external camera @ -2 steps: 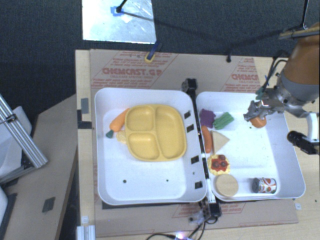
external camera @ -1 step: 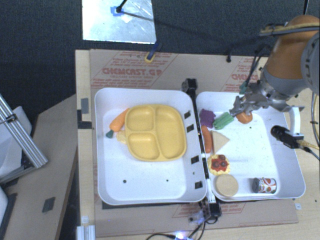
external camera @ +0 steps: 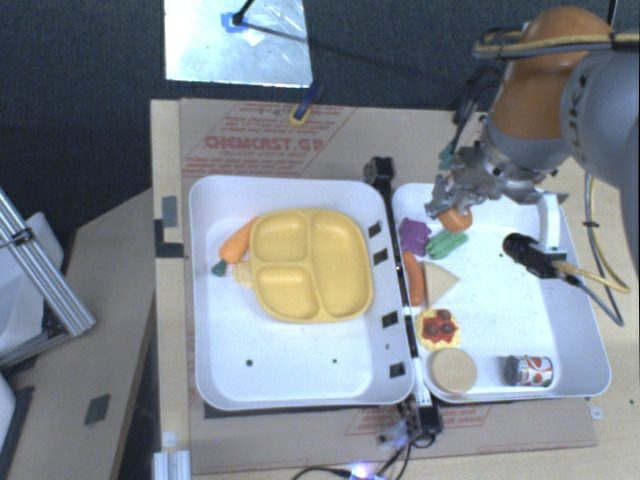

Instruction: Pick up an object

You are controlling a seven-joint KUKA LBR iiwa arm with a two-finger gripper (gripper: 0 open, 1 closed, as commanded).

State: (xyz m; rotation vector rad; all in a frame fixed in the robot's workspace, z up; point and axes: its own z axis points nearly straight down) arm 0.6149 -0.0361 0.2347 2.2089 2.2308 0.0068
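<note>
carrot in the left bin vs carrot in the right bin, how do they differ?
The orange toy carrot in the left bin lies slanted, tucked against the yellow divided plastic plate; the orange toy carrot in the right bin lies almost parallel to the divider wall, beside a tan wedge. The left one looks paler orange and shows a green tip; the right one is redder. Both lie flat and untouched by the gripper.

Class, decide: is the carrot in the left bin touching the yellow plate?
Touching. The camera view shows the carrot lying against the yellow plate's left rim, with no white bin floor between them.
</note>
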